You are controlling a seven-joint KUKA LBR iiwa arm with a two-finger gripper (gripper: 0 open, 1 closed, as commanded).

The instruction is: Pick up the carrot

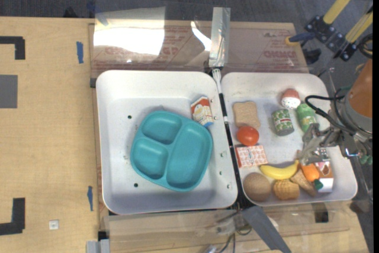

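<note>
The carrot (309, 174) is a small orange piece in the right bin's (260, 85) front right corner, between a banana (279, 171) and a small white and red carton (323, 171). My gripper (312, 147) hangs just above and slightly behind the carrot, over the right side of that bin. The arm's orange band shows at the view's right edge. Nothing is visibly held by the gripper.
The right bin also holds a bread slice (246, 112), a tomato (248, 135), a green can (283, 121), a green vegetable (306, 117), a cracker box (251, 156), a brown potato (257, 185) and a roll (286, 189). A teal divided plate (172, 150) and a small carton (202, 110) lie in the left bin (112, 127).
</note>
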